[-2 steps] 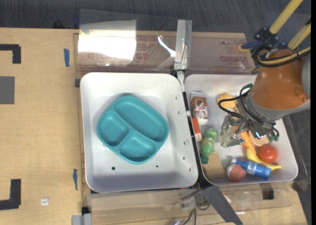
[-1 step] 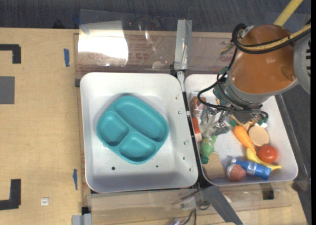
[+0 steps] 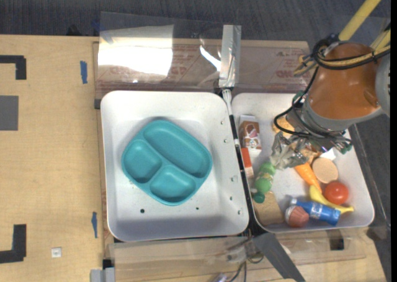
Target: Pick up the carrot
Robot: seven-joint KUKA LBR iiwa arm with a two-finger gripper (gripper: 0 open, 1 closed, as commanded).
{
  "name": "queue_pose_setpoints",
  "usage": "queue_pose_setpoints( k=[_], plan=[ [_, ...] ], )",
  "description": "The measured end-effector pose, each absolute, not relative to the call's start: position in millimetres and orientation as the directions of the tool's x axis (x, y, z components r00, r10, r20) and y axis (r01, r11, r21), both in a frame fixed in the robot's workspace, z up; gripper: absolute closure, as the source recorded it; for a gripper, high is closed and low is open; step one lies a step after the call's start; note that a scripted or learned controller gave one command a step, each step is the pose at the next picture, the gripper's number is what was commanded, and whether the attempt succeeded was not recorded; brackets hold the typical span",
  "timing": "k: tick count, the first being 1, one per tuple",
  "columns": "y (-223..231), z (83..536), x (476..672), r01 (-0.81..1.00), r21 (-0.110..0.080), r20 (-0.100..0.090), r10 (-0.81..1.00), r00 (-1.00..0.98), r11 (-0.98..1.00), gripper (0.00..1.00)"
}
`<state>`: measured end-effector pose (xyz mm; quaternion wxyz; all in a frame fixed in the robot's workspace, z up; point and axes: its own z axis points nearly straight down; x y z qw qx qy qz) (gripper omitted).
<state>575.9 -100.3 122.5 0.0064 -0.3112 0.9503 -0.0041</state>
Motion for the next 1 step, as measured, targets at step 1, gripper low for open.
queue_pose_setpoints(
  k=[1],
  plan=[
    [-171.8, 98.4, 552.5, -0.627, 0.000, 0.000, -0.627, -0.779, 0.779, 1.00]
  ],
)
